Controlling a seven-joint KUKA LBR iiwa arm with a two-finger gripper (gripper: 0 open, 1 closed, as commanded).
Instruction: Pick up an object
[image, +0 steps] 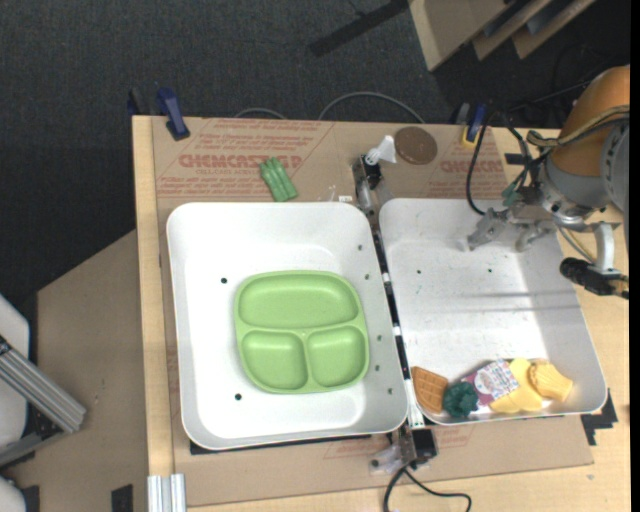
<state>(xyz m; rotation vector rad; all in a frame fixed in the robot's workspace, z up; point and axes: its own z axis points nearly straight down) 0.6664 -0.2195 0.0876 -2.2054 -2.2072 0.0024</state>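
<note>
**Toy food heaped in the near corner of my right bin, my gripper up at the far side**

The things I could pick lie together along the near edge of the right bin (560, 300). From left to right: a flat tan waffle piece (429, 388) against the near left corner, a dark green broccoli-like piece (461, 400) touching it, a small white and pink packet (494, 379) partly on top of the heap, a yellow piece (513, 400) under and beside the packet, and a round orange-yellow piece (549, 381) at the right end. They touch or overlap one another, and the rest of that bin's floor is bare white with faint specks.

My gripper (510, 230) hangs over the far part of the same bin, well apart from the heap. The grey fingers point down and to the left, and nothing sits between them. I cannot tell from this view whether they are spread or closed. My wrist, with its orange band, comes in from the right above it, with black cables looping nearby.

The left bin (200, 250) holds a green divided plate (300, 330) with one long compartment and two smaller ones, lying flat near the bin's middle.

Beyond the bins, on the cardboard sheet (230, 150) that covers the bench, lie a small green object (279, 180) and a brown disc (415, 146).
</note>
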